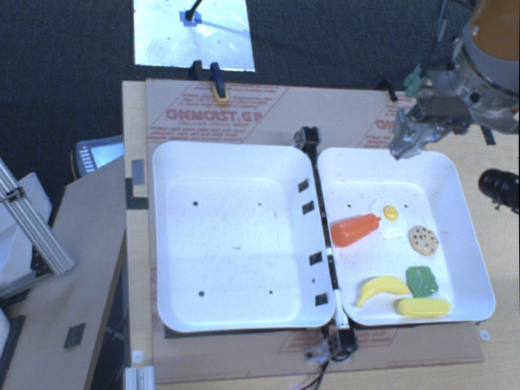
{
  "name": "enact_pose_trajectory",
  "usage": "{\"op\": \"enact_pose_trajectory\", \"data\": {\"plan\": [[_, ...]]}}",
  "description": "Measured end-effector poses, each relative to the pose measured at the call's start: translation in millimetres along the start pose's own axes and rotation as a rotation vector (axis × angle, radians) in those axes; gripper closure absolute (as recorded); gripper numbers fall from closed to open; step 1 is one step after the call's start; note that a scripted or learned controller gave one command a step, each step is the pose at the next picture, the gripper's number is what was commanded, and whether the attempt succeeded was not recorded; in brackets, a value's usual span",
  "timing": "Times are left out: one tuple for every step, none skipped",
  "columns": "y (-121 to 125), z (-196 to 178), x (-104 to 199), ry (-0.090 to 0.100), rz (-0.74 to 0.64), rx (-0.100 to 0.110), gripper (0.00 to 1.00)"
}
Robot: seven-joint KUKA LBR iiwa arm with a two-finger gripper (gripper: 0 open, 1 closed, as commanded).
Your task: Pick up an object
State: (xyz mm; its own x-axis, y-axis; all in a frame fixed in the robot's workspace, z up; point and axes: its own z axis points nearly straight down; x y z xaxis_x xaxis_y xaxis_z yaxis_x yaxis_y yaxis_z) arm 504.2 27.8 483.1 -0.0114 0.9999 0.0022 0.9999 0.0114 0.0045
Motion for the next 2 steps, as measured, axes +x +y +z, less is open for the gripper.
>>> {"op": "enact_pose_trajectory", "data": {"plan": [[-17.6, -55.2, 40.3, 0.0, 0.003, -0.004, 1.0], [-16.9, -52.0, 66.0, -0.001, 0.006, 0.002, 1.0]]}}
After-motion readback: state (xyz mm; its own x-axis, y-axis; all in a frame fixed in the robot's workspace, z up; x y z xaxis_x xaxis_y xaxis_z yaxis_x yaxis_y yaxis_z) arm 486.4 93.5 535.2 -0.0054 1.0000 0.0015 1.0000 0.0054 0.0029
